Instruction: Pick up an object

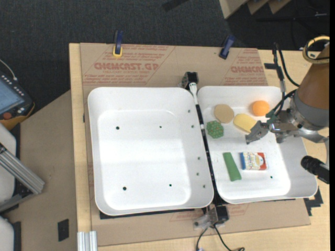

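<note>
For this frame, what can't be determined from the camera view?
- Gripper: its dark tip sits by the yellow object; finger state and contact are too small and dark to read.
- Small printed packet: label too small to read.
- Arm: cut off by the right edge.
- Tan round object and green textured ball: touching or apart is unclear.
- Orange ball: cables cross beside it.

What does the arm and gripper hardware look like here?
The arm is grey with a wide orange band above the wrist. Black cables run alongside it. The gripper is dark grey metal with two short fingers.
</note>
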